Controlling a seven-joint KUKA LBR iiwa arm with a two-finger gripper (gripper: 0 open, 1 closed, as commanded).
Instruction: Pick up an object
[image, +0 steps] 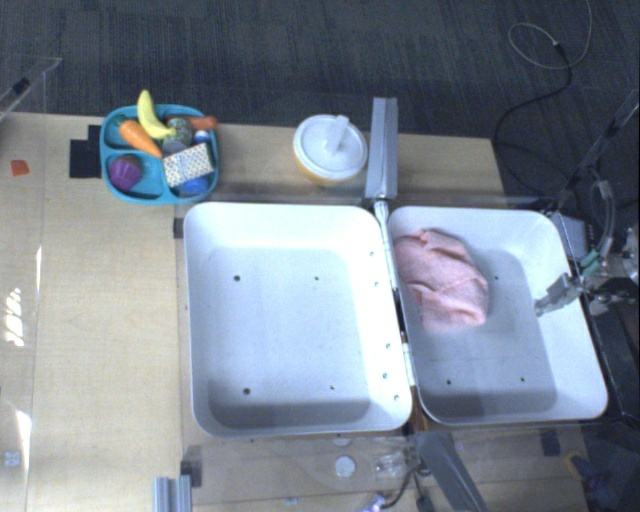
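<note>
In the camera view, the arm enters from the right edge, and what shows of it is a cluster of grey metal parts and cables at the right rim of the right bin (500, 412). A slim grey piece slants down and to the left from that cluster, ending just over the bin's right wall; this is the pincer (552, 297). Whether it is open or closed cannot be told, since the end is small and blurred.

The pink cloth (441, 276), a soft crumpled lump, lies in the right bin, in its upper left part, close beside the wall that this bin shares with the left bin (285, 315). It sits to the left of the pincer, apart from it, with bare white bin floor between the two. Nothing is touching the cloth. Its long axis runs from upper left to lower right, with the narrower end toward the bin's upper left corner and the broader, rounded end toward the bin's middle.

On the wooden table (90, 330), beyond the bins, stand a blue tray of toy food (158, 152) at the left and a white lidded cup (330, 148) near the grey post between the bins.
</note>
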